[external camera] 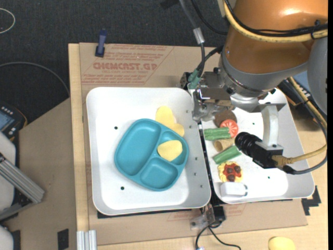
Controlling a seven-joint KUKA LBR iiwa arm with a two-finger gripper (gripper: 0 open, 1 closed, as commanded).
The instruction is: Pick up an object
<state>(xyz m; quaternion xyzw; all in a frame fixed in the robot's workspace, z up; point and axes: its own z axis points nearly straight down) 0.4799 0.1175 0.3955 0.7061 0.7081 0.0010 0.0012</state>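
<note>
camera view puts my gripper [208, 105] low at the right bin's [299, 189] top-left corner; whether it's wide or narrow i can't tell. nothing looks lifted: tomato slice [228, 126] and green pieces [216, 134] lie just below, unpicked.

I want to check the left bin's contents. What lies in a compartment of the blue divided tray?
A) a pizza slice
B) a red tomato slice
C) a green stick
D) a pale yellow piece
D: a pale yellow piece rests in the blue divided tray, in its right-hand compartment, inside the left bin.
</note>
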